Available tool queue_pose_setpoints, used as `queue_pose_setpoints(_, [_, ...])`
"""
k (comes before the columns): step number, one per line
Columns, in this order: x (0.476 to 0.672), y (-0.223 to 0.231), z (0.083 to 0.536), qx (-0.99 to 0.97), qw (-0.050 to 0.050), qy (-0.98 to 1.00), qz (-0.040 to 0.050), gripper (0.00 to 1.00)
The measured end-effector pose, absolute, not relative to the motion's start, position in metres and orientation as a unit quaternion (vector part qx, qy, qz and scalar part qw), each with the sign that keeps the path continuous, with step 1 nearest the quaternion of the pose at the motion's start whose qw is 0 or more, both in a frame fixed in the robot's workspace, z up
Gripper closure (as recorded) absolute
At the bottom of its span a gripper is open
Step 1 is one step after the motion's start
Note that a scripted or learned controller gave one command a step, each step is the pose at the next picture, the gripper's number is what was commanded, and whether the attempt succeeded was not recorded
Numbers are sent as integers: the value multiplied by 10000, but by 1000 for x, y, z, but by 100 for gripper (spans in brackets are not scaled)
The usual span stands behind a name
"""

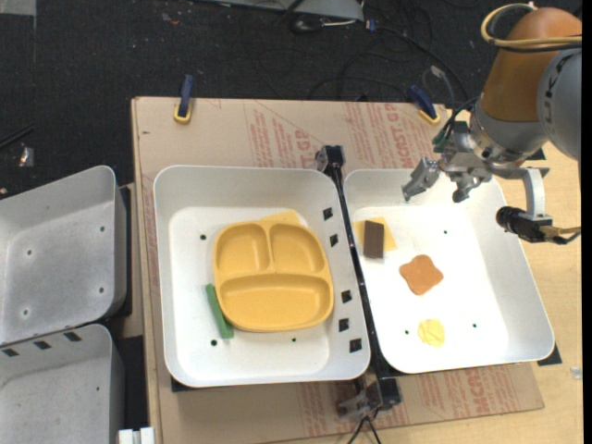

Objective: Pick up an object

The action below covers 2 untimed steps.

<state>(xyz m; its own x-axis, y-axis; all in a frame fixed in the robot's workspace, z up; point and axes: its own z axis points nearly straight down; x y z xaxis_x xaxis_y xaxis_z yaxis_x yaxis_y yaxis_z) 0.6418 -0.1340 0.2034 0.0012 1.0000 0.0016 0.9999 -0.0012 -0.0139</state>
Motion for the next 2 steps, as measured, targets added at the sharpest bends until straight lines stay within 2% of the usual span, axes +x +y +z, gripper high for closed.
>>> queue_pose_setpoints(1, [645,-134,212,-7067,-1,-7075,0,0])
queue_pose_setpoints(2, [651,-134,167,-7063,6,-7079,10,0])
